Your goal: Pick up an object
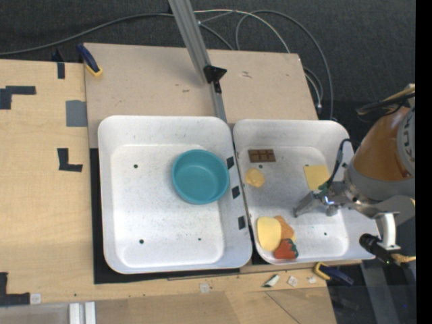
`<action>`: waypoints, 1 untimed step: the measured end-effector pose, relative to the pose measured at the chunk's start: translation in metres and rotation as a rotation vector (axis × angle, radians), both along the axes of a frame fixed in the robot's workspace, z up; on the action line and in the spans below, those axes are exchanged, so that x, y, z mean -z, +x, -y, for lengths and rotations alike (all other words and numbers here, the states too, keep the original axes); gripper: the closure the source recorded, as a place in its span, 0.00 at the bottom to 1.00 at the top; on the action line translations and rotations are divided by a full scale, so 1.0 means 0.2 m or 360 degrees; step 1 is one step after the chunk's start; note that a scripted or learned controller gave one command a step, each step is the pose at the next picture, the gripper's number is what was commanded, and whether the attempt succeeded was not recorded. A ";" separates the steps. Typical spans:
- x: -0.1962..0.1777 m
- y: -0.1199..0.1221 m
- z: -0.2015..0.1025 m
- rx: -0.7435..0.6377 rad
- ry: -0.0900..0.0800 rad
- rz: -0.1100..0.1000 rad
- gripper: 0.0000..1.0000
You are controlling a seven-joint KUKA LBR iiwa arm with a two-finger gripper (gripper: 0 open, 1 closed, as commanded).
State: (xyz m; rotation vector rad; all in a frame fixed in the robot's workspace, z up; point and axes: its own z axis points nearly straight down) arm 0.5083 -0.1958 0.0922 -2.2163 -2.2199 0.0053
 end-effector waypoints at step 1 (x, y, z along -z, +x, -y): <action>-0.06 0.00 0.00 -0.0001 0.0001 0.0003 1.00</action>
